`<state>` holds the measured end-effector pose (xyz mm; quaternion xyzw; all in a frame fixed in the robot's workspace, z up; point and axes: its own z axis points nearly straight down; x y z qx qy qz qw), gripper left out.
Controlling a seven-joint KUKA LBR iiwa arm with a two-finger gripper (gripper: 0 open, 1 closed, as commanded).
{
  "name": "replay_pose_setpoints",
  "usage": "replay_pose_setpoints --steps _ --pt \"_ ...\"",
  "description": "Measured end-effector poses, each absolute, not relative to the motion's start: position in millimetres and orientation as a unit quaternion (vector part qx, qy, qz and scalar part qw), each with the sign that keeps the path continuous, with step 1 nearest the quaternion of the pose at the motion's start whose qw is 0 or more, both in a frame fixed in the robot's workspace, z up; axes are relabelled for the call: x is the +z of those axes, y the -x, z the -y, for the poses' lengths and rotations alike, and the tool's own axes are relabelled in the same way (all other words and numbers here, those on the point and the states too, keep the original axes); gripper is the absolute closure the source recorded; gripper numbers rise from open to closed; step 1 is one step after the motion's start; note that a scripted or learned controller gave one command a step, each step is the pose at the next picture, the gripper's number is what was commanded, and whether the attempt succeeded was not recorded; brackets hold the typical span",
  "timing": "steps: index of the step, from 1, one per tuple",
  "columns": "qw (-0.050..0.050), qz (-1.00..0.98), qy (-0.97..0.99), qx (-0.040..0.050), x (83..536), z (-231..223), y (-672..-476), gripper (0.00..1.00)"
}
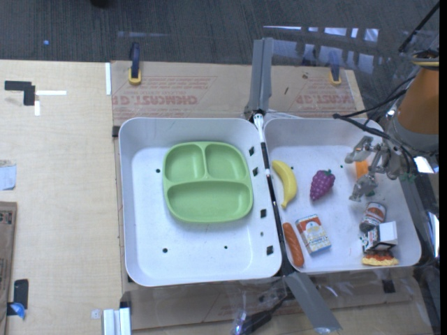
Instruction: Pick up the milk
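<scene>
From the camera view above the desk, two white bins sit side by side. The left bin (140,257) carries just a green divided plate (207,181), set near its middle. The right bin (335,135) holds the clutter: a banana (285,181) by the dividing wall, a bunch of purple grapes (321,184) just beside it, a hot dog (293,244) along the near-left edge, and something orange (360,168) partly hidden behind the arm.

The milk (313,234), as I take it, is the small white carton with a red top lying flat between the hot dog and the bin's bare middle, with room around it for a grasp from above.

The gripper (362,187) hangs over the right side of that bin, well apart from the carton and nearer a small can (375,213) and a white box (381,234). Its jaws look spread and hold nothing. I would guess it must shift left and toward the near wall before descending.
</scene>
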<state>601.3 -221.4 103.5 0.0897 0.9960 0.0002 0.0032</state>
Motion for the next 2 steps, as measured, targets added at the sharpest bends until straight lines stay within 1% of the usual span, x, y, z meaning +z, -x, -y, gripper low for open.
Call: replay_pose_setpoints --steps 1,2 --pt "0.001 -0.986 -0.169 0.0004 91.9 221.4 -553.2 0.00" --pt "0.003 -0.986 -0.169 0.0004 101.8 221.2 -554.9 1.00"
